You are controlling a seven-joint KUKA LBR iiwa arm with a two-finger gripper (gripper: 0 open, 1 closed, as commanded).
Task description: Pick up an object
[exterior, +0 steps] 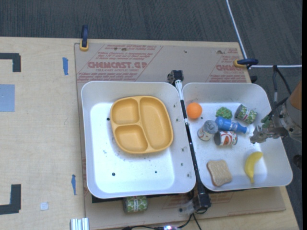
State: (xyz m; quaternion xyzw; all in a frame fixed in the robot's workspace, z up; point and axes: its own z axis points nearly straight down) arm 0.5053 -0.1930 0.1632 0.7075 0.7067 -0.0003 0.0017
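Over the right bin's (283,169) far edge hangs the gripper (259,137), its grip impossible to make out, just beside the banana (252,165) and the cans (225,138).

- There is one camera. It sits up high over the desk (38,128) and looks down at a slant.
- It is far enough away to see both white bins whole, side by side.
- The left bin (96,143) sits near the middle of the picture. The right bin (273,176) sits close to the right edge.
- The far side of the desk is at the top of the picture, with dark carpet (144,8) past it. The near side is at the bottom.
- The arm (292,123) comes in from the right edge, and the end effector (261,135) hangs over the right bin's right side.
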